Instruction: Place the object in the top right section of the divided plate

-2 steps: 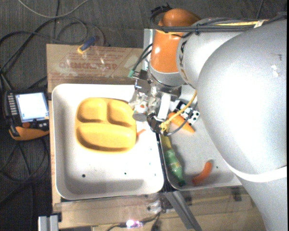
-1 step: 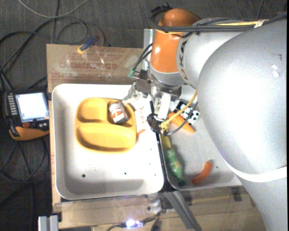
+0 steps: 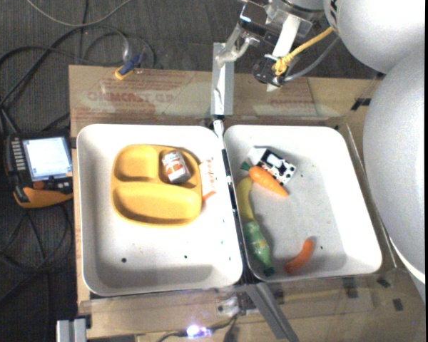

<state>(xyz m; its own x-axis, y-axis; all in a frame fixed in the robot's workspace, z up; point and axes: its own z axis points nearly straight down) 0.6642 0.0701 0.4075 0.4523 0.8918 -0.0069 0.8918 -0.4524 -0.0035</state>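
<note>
A yellow divided plate lies in the left bin. A small red-and-white can lies on its side in the plate's top right section. My gripper hangs high above the back edge of the bench, over the seam between the two bins and well apart from the can. Its fingers stand apart with nothing between them.
The right bin holds a carrot lying against a black-and-white box, a banana, a green object and a small orange piece. A grey upright post stands behind the bins.
</note>
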